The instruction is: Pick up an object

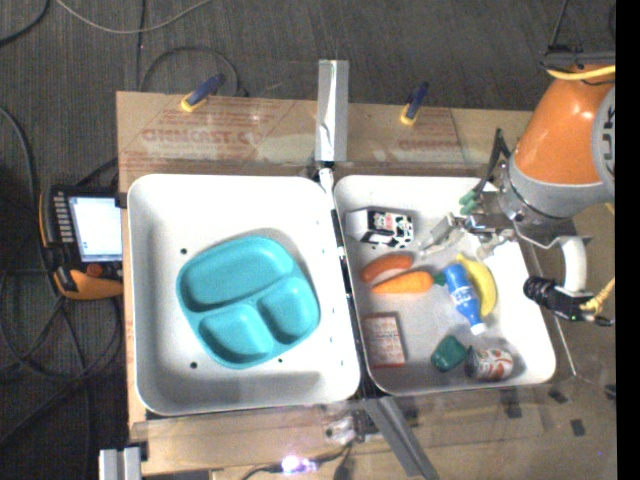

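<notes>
The hand (452, 230) hung low over the right bin (535, 363) at its two o'clock corner (whether apart or together I cannot tell), likely placed to reach the blue bottle (464, 294) and banana (485, 286) clustered just below it.

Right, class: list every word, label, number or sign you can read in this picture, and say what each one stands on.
Nothing here reads clearly enough to quote.
Cardboard sheet behind the bins: faint red printed lettering, too blurred to read.
Small brown packet: a label, too small to read.
Blue bottle: white marks, unreadable.
Black-and-white box: a pattern, no legible text.
Handheld screen left of the bins: lit, its content unreadable.
</notes>
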Controlling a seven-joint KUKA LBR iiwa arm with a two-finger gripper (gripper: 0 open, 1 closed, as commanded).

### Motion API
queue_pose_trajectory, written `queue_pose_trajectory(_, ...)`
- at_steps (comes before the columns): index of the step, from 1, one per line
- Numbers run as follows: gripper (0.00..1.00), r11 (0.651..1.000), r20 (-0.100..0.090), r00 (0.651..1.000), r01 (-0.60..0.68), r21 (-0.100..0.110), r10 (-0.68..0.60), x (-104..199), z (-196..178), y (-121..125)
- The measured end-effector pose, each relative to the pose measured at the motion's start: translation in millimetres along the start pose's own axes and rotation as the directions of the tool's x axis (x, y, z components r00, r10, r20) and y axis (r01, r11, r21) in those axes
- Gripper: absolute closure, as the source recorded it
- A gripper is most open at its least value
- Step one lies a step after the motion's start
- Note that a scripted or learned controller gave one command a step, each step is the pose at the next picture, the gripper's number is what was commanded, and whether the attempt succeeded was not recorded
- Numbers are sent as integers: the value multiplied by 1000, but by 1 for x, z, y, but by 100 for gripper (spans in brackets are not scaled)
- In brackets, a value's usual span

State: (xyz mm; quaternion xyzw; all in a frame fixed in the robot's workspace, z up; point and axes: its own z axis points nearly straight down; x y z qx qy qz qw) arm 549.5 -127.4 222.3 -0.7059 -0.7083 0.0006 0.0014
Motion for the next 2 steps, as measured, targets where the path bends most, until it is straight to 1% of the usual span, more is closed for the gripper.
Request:
queue_pose_trajectory(1,0,1000,2,1000,11,-1,-11,-56,32,-26)
queue_pose_trajectory(2,0,994,-3,994,106,-4,-106,-84,128,-10)
